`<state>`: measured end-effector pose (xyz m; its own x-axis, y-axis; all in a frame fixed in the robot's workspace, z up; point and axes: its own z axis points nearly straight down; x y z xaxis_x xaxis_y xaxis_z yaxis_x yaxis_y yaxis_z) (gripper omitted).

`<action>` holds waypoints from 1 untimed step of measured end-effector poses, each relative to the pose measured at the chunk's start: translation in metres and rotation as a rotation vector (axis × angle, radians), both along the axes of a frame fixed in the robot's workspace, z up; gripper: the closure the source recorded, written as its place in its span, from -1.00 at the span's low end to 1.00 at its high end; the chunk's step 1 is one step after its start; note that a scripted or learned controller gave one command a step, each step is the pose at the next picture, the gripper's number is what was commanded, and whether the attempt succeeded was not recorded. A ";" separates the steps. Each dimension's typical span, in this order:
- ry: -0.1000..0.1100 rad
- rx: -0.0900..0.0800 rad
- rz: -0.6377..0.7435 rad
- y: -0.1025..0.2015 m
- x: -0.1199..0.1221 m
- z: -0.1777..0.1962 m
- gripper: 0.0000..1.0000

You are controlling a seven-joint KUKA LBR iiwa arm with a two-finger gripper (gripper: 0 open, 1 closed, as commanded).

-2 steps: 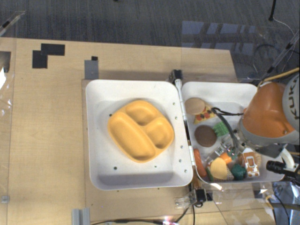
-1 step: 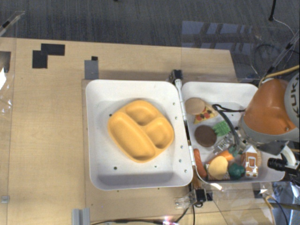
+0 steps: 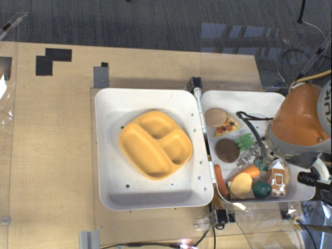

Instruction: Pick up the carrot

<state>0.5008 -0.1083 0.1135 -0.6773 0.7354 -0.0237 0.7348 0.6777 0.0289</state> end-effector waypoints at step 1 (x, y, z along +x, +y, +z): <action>-0.011 0.000 0.001 0.001 0.004 0.012 1.00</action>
